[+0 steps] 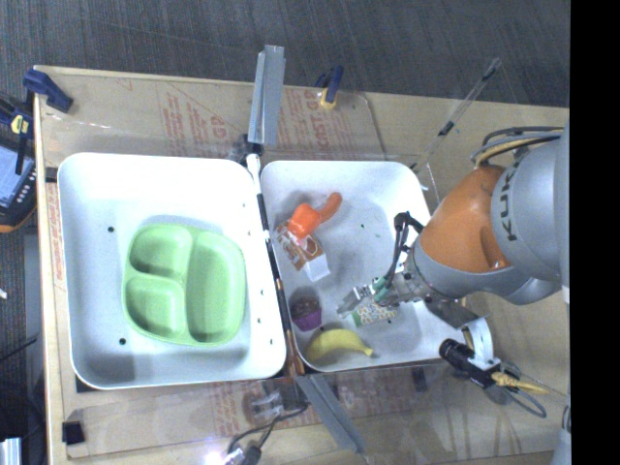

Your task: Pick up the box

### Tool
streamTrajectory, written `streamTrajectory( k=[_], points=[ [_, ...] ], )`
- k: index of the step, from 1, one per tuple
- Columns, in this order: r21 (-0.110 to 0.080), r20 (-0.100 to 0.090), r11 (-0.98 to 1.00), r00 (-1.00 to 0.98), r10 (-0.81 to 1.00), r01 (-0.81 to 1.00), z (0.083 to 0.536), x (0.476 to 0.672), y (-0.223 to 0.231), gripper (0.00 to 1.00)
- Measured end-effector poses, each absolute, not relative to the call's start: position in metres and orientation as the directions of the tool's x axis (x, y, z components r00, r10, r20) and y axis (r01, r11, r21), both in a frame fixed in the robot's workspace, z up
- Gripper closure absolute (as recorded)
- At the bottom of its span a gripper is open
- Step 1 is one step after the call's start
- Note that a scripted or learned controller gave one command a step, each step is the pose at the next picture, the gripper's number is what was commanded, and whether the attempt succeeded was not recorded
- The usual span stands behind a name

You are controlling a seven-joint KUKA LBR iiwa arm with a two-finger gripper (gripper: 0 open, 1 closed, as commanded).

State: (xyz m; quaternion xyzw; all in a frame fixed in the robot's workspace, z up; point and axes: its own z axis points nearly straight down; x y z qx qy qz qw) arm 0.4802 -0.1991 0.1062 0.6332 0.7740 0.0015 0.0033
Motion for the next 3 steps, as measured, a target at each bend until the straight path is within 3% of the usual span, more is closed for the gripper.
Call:
streamTrajectory(
  k=[1, 2, 3],
  points=[
    [0.006, -0.003, 0.201, -0.201, 0.98, 0.98, 0.116, 0.481, -0.199, 1.0],
    [0.006, -0.003, 0.201, -0.201, 0.98, 0.98, 0.116, 0.481, -0.199, 0.0],
    [0.008, -0.003, 0.047, -0.047, 0.999, 0.999, 0.096, 0.491, -0.211, 0.0]
  ],
)
